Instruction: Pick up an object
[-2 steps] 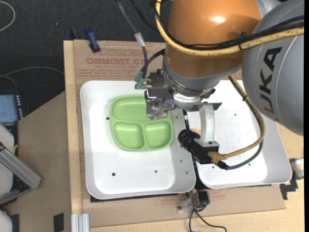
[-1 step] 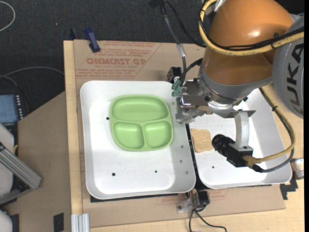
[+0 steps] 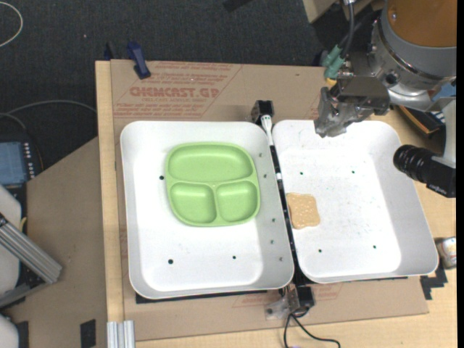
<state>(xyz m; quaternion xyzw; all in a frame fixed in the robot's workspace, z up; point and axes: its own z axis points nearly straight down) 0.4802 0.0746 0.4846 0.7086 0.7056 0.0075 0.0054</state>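
One tan sponge [image 3: 303,211] lies flat at nine o'clock in the right bin [image 3: 391,216], against its left wall. My jaws [image 3: 332,125] hang over that bin's eleven o'clock corner; apart or together, I cannot tell. A green divided plate [image 3: 212,183] sits in the left bin [image 3: 145,230].

We see a dark carpet floor [image 3: 65,20] around the bench. A brown cardboard sheet [image 3: 181,85] with red print covers the bench top. A thin cable [image 3: 14,20] lies on the floor at the left, and light is even.
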